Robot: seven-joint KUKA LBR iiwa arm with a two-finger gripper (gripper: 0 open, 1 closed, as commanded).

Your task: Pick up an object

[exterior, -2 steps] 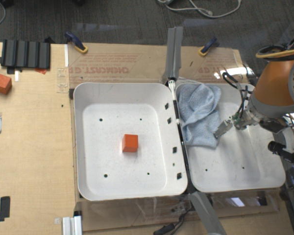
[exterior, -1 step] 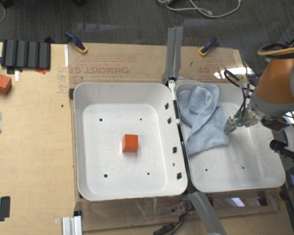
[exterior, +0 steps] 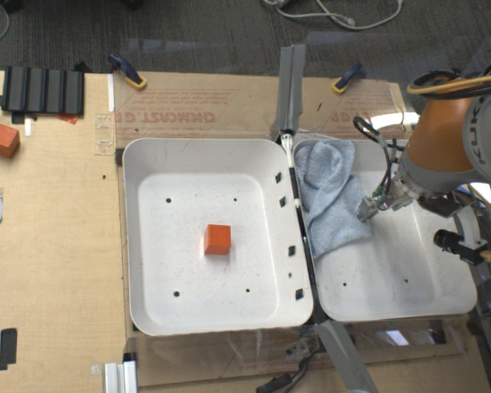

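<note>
End effector [exterior: 370, 210] touches the right edge of the grey cloth [exterior: 331, 195] in the right bin [exterior: 409, 289]; finger spread cannot be told.

Orange block [exterior: 218, 240], pale blue-grey cloth [exterior: 330, 192], white bins [exterior: 147, 219]

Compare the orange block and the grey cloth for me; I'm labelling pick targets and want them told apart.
The orange block is small, rigid and boxy; the grey cloth is larger, soft and crumpled. The block sits alone in the middle of the left bin; the cloth lies against the right bin's left wall, with the gripper at its edge. Both rest on a white bin floor.
</note>
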